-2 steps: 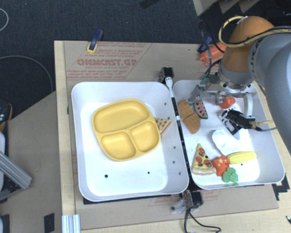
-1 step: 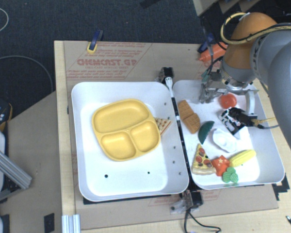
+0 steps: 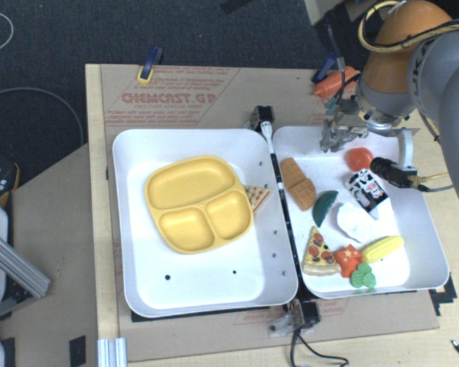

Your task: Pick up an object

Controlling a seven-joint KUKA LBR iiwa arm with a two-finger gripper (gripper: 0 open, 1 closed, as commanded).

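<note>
Tabletop point(image 3: 183, 90): two white bins side by side. Left bin point(image 3: 138, 266): yellow divided plate point(image 3: 197, 202), waffle piece point(image 3: 257, 196) at its 3 o'clock. Right bin point(image 3: 421, 235): bread loaf point(image 3: 297, 183), dark green leaf point(image 3: 324, 203), pizza slice point(image 3: 317, 251), corn cob point(image 3: 382, 247), red tomato point(image 3: 359, 158), white lump point(image 3: 355, 222). Tool point(image 3: 336, 140) at the right bin's 12 o'clock rim, nothing between its fingers; open or closed cannot be told

Toy foods point(image 3: 344, 212) scattered in right bin point(image 3: 428, 235)
</note>
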